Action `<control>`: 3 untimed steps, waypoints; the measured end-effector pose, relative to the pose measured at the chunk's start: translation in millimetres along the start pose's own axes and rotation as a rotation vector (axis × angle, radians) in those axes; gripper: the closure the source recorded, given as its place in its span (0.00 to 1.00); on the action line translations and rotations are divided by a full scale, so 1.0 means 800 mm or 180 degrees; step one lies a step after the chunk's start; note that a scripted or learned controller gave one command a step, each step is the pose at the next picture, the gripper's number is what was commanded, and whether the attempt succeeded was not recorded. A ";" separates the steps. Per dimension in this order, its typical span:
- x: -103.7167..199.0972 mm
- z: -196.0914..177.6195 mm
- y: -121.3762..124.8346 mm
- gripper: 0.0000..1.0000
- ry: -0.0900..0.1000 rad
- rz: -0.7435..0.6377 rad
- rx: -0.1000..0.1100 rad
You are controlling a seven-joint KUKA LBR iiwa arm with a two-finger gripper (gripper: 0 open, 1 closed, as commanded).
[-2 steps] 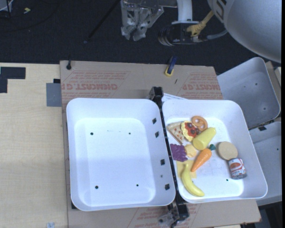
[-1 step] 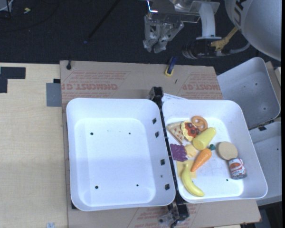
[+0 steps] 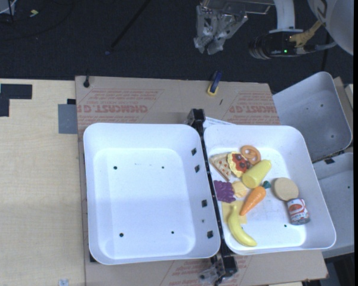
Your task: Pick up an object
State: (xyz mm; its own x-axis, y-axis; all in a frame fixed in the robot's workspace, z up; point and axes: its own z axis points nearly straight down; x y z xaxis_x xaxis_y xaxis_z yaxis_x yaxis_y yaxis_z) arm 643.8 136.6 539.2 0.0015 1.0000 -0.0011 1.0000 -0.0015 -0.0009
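Step in hand: approach not yet begun, by the look of it. The grey two-finger gripper [image 3: 213,40] hangs at 12 o'clock in the camera view, above the dark floor beyond the far edge of the cardboard-covered surface [image 3: 137,103], well apart from both bins; nothing sits between its fingers, and whether they are spread or closed I cannot tell at this angle. All candidate objects lie in the right-hand shallow white plastic bin [image 3: 298,139], bunched toward its left wall: a long yellow toy banana [image 3: 238,229] at 6 o'clock of the cluster, an orange toy carrot [image 3: 252,200] leaning across the middle, a yellow-green pear-shaped toy fruit [image 3: 256,173] touching the carrot's top, a purple toy grape bunch [image 3: 223,190] at 9 o'clock, a toy pizza wedge [image 3: 221,166] and a brown toy pretzel [image 3: 250,154] at 12 o'clock. A round tan toy biscuit [image 3: 284,188] and a small red-labelled toy can [image 3: 298,211] lie at 3 to 4 o'clock, a little apart from the rest — the easier picks, I judge. Next move calls for swinging toward 5 o'clock over the right bin, then descending on a lone item. Obstacles: the black hinge strip [image 3: 206,183] between bins sits just beside the cluster, and the crowding there risks a pinch on two things. The left-hand white plastic bin [image 3: 101,142] lies at 9 o'clock; a small blue-and-yellow clip [image 3: 213,83] rests on the cardboard near 12.
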 end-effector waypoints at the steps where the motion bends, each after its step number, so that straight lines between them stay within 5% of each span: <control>1: -0.075 0.003 0.000 1.00 -0.0002 0.0009 0.0015; 2: -0.152 0.003 0.000 1.00 -0.0002 0.0012 0.0015; 3: -0.089 0.196 -0.026 1.00 0.0002 -0.0017 0.0066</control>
State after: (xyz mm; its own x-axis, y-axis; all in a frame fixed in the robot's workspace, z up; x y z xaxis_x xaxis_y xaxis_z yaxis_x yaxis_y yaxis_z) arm 622.9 65.2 382.4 -0.0039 1.0000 -0.0004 0.9998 0.0039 -0.0217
